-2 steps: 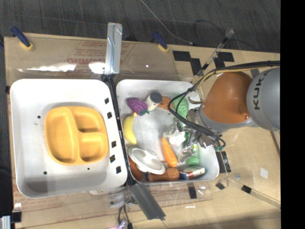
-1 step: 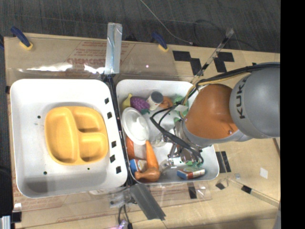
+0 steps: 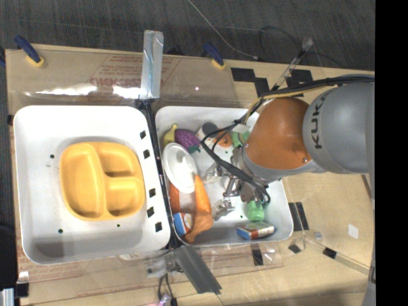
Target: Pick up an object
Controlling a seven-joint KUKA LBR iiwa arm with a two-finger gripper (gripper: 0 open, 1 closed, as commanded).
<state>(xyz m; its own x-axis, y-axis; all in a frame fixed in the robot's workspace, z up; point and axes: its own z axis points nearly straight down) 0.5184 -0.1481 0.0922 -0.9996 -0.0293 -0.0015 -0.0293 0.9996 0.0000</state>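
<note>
My gripper hangs low inside the right bin, over the middle of its clutter. The grey arm with its orange band covers the bin's right part. Just left of the gripper lies an orange object, and above that a white bowl. A green object sits just right of the gripper. A small blue, white and red box lies near the bin's front wall. Purple toy grapes and a yellow banana tip sit at the back left. I see nothing lifted out of the bin.
The left bin holds a yellow divided tray. A grey taped post stands behind the gap between the bins. Black cables trail from the arm across the right bin.
</note>
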